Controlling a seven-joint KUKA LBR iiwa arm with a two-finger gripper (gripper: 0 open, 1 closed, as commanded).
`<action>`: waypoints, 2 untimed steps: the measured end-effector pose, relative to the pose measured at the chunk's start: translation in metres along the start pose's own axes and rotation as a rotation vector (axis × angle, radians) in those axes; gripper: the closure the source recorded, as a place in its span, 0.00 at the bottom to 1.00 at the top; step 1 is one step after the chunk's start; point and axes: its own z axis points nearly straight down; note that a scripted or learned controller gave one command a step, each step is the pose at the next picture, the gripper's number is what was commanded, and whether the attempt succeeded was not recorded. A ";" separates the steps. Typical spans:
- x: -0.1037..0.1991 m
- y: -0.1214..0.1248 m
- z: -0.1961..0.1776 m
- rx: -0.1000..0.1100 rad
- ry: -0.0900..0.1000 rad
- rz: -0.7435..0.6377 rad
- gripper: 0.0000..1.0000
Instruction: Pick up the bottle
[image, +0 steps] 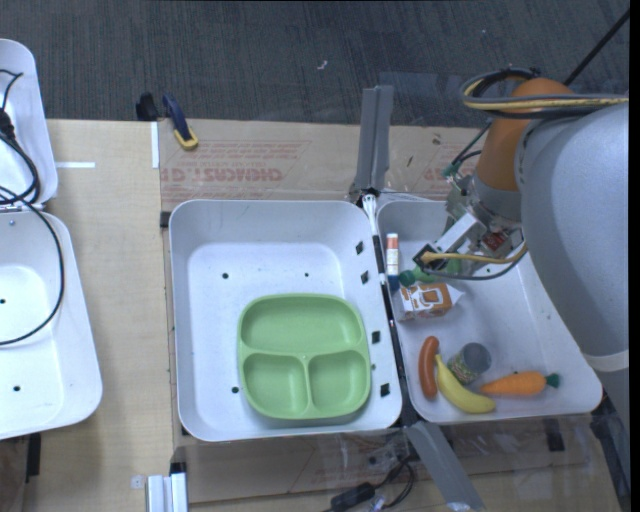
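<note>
2 bins sit side by side, and the pick looks wholly undone: the bottle (392, 255) lies along the left wall of the right bin (560, 330), with the gripper (480, 238) near it. Whether the gripper is spread or pressed together I cannot tell. That bin also holds a carton (425, 298), sausage (428, 365), banana (462, 388), carrot (515, 383) and a grey round thing (472, 358). The left bin (200, 300) holds 1 green plate (303, 355).

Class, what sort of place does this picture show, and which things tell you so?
Most likely a robotics lab bench, not a kitchen: a grey robot arm reaches over a white bin of toy-like food, including a banana and a carrot, beside a second bin holding a green divided plate.
</note>
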 end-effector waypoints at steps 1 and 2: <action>-0.001 0.001 0.008 -0.001 0.004 0.321 1.00; 0.000 0.001 0.008 0.000 0.004 0.321 0.00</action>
